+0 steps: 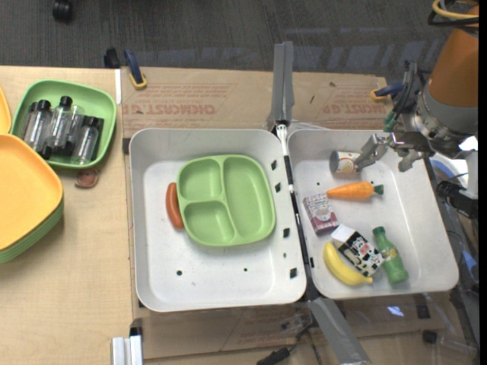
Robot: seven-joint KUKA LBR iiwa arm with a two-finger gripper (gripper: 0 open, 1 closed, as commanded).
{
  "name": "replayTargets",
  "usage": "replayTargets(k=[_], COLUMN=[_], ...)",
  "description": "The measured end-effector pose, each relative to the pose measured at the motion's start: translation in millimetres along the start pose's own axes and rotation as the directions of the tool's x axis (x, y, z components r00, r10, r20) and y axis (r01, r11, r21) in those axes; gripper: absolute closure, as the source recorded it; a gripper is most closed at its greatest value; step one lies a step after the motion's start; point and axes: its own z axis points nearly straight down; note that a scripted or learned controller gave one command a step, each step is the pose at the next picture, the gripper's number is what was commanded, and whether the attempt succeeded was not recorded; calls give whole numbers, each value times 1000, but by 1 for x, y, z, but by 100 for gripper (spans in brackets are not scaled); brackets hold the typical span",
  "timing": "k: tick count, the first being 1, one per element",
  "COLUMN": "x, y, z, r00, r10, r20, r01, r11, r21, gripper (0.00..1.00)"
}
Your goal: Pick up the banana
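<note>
Cardboard-covered counter (228, 101) with two white bins side by side. Banana (344, 266) at front of right bin (434, 276), touching black-and-white carton (359, 251), near green bottle (389, 255). Hand (388, 152) above bin's far right corner, fingers spread, gripping nothing, well apart from banana. Carrot (352, 192) between. Green divided plate (227, 199) in left bin (152, 280).

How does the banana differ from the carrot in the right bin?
The banana is yellow and curved; the carrot is orange, straight and has a green end. The banana lies at the near edge, partly under a black-and-white carton; the carrot lies farther back, uncovered. Both lie flat in the right bin.
</note>
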Motion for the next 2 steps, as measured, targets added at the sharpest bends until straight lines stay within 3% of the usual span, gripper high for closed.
replayTargets(k=[1,2], x=[-35,-28], y=[-25,-28], z=[95,173], r00=[957,1000], r10=[289,-19], r20=[-1,-1], r01=[-289,19], r11=[957,1000], r21=[1,-1], gripper=[0,0])
